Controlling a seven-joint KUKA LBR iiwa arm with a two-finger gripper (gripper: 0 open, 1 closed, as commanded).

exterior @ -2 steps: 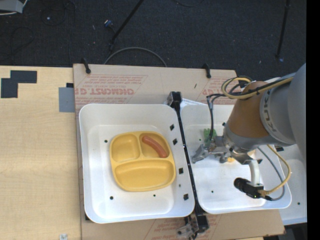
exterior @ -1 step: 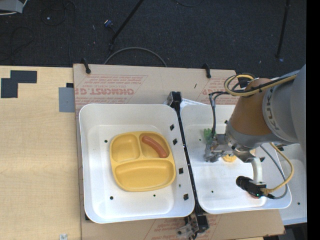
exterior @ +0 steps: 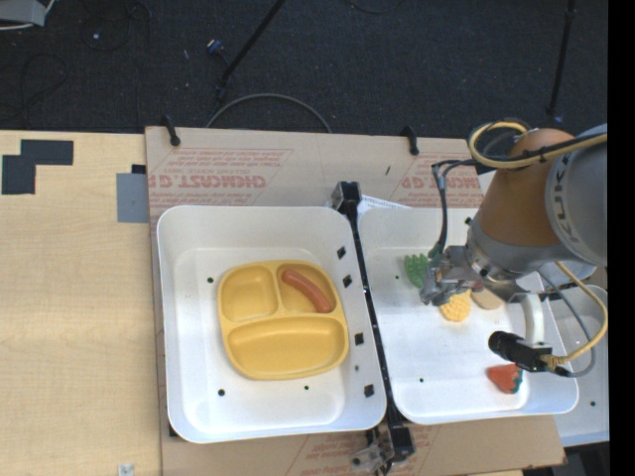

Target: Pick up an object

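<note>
Hand (exterior: 440,291) hung low in right bin (exterior: 417,395), upper middle; grip state could not be told. Yellow corn piece (exterior: 455,309) lay just beside, at its four o'clock; green item (exterior: 416,266) at ten.

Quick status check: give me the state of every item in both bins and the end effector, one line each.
Yellow three-compartment plastic plate: flat in left bin.
Reddish-brown toy sausage: lying in plate's upper-right compartment.
Yellow corn piece: right bin, beside end effector.
Green leafy toy: right bin.
Red toy: right bin.

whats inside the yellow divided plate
A sausage lies in the upper right compartment of the yellow plate. The other two compartments show bare plastic; nothing covers any part.
</note>
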